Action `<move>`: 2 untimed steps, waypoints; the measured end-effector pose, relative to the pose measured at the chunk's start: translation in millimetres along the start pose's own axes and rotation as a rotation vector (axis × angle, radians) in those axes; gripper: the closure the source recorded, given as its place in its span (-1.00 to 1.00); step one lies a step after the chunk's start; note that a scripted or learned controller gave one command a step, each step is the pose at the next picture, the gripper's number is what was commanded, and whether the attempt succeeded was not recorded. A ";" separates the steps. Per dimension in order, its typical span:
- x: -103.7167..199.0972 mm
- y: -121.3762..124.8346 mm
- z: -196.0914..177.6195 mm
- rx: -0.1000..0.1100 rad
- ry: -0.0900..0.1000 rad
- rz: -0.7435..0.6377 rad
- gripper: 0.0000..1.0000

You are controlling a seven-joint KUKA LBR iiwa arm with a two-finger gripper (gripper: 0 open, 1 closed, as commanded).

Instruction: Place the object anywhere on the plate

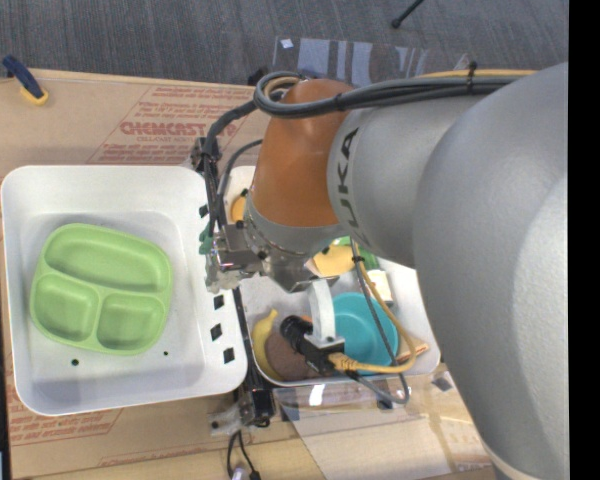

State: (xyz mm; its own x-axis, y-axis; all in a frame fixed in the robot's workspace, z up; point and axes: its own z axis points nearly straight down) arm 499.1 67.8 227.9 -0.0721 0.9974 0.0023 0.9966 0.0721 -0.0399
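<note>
Here the arm bends over the right bin, with its end effector low beside the wall between the two bins. I cannot tell whether it is open or closed. The green plate lies in the left bin. A teal bowl, a yellow curved piece and a brown thing lie in the right bin, near the end effector.

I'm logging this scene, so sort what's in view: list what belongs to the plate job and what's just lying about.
Job: green plate; arm; perhaps the teal bowl or banana, to place.
Lying about: blue clamp; cardboard.
</note>
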 end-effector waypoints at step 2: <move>30.7 14.0 72.3 -0.029 -0.003 0.032 -1.00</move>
State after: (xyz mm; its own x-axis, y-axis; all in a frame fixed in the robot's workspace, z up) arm 508.0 99.4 155.2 -0.0404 0.9992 -0.0014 0.9991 0.0404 -0.0112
